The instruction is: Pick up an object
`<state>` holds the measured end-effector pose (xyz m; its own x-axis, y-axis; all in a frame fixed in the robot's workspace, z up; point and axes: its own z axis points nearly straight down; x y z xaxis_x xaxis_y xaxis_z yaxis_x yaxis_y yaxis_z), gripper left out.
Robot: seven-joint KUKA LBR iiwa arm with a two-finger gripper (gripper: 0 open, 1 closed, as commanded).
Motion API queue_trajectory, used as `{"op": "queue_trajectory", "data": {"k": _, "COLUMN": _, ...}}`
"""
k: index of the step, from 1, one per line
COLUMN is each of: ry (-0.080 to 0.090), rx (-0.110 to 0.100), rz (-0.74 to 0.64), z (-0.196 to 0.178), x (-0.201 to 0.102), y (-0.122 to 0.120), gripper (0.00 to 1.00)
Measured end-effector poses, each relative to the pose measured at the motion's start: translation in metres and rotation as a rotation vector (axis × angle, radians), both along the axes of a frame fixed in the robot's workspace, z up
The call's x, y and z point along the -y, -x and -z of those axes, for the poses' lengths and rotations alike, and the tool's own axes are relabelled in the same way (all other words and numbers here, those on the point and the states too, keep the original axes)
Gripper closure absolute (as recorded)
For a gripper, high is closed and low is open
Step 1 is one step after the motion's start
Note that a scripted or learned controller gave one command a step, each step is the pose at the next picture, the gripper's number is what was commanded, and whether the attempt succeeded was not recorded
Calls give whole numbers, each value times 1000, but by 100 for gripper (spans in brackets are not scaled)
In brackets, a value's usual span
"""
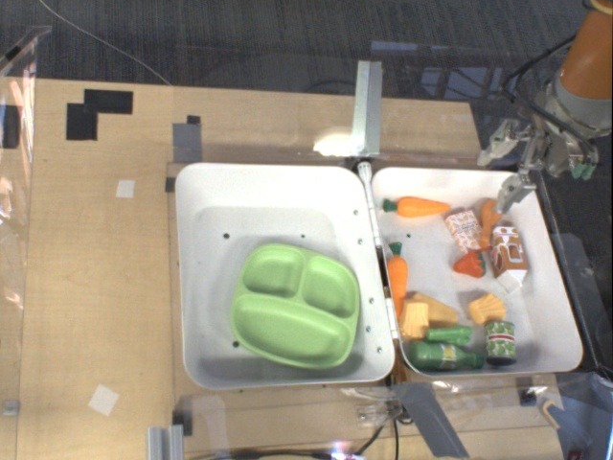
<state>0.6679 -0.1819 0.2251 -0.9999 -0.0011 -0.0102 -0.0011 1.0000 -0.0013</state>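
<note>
Claw (517, 182) of the grey arm with the orange band (586, 60) sits over the far right corner of the right shallow white bin (565, 348), coming in from the right. Finger state: cannot tell, metal parts blur together against the bin rim. Nothing visibly between them.

Right bin contents, all toy food, lying loose on the bin floor:
- orange plastic carrot with green top (416, 206), far left part of the bin, lying sideways
- second orange carrot (397, 278), along the left wall, lengthwise
- small red-and-white printed packet (463, 229), mid bin, just beside a red wedge-shaped piece (469, 264)
- orange elongated piece (489, 217), just below the claw, partly hidden, near the packet
- brown-and-white carton-like box (507, 254), right of the red wedge, touching or nearly touching it
- yellow cheese-like wedge (421, 312), near the front left, against the second carrot's tip
- small yellow ridged block (487, 308), apart from the wedge
- dark green plastic bottle (447, 356) lying on its side along the front wall, another green piece (448, 334) just behind it
- small green-labelled can (499, 342), upright, front right, beside the bottle

Left shallow white bin (206, 199): one light green plastic divided plate with three compartments (296, 304), tilted a bit, front centre.

Both bins side by side on the tan wooden bench (86, 286).
</note>
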Motion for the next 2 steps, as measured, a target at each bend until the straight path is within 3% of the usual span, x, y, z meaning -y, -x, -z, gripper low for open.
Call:
{"op": "queue_trajectory", "data": {"k": 1, "ry": 4, "rx": 8, "rz": -108, "z": 111, "x": 11, "y": 46, "gripper": 0}}
{"op": "queue_trajectory", "data": {"k": 2, "ry": 9, "rx": 37, "rz": -50, "z": 122, "x": 18, "y": 94, "gripper": 0}}
